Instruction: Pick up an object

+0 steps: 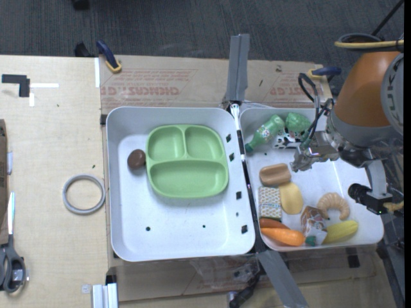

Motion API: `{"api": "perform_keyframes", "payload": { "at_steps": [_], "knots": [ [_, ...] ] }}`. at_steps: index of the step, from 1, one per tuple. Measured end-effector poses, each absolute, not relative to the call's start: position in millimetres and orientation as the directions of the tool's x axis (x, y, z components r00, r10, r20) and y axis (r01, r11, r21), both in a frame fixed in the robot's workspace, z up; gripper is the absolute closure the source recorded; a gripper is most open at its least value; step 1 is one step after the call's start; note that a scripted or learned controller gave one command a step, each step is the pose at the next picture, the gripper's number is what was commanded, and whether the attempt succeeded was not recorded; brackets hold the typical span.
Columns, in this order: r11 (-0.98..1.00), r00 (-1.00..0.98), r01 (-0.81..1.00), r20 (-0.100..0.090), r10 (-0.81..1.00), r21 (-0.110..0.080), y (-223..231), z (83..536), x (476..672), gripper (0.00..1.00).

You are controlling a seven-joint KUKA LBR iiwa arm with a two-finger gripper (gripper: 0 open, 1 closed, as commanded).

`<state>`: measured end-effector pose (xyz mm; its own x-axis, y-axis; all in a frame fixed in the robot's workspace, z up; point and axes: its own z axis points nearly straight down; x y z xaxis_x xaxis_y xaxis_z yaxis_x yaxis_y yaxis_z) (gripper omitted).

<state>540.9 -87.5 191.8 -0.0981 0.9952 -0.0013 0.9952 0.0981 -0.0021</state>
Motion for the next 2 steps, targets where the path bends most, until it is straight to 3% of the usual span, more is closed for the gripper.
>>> {"api": "perform_keyframes", "payload": {
  "at_steps": [1, 2],
  "knots": [
    [0.098, -0.098, 0.995, -0.001, 0.995, -0.003, -88, 192, 540.8, 0.00],
    [0.195, -0.195, 0.981, -0.002, 0.981, -0.001, -112, 153, 591.1, 0.00]
  ]
}}
